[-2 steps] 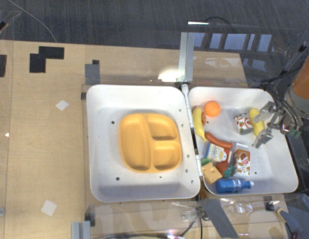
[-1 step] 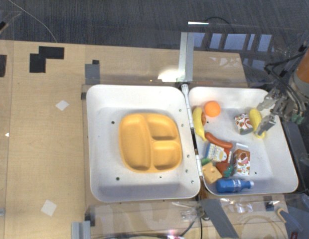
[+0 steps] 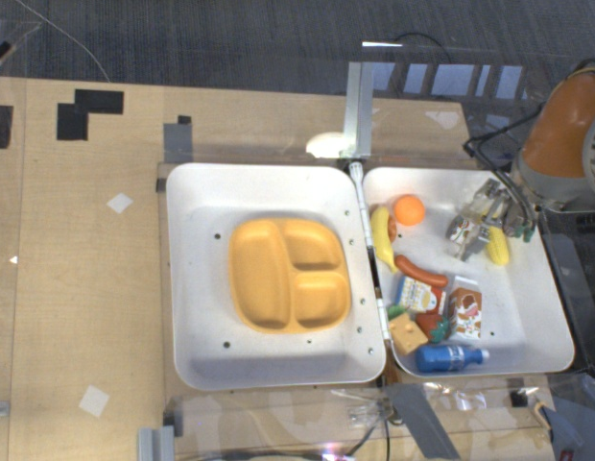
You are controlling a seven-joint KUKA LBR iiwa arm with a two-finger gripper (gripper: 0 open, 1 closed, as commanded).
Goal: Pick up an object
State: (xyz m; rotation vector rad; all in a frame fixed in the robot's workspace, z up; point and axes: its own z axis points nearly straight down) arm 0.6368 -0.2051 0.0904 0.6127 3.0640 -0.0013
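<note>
The arm [image 3: 566, 137] is cut off by the right edge. The pincer [image 3: 467, 240] is too blurred for its fingers to be made out. The yellow item [image 3: 497, 248] beside it is partly covered. The packet labels [image 3: 465, 313] cannot be read. The banana [image 3: 380, 236] is partly hidden by the bin rim [image 3: 360, 219].

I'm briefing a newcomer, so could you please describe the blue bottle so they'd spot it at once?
Look in the right-hand white bin, along its near edge. The blue bottle lies on its side there, just below the cheese wedge. It is the only blue item among the yellow, orange and red ones.
</note>
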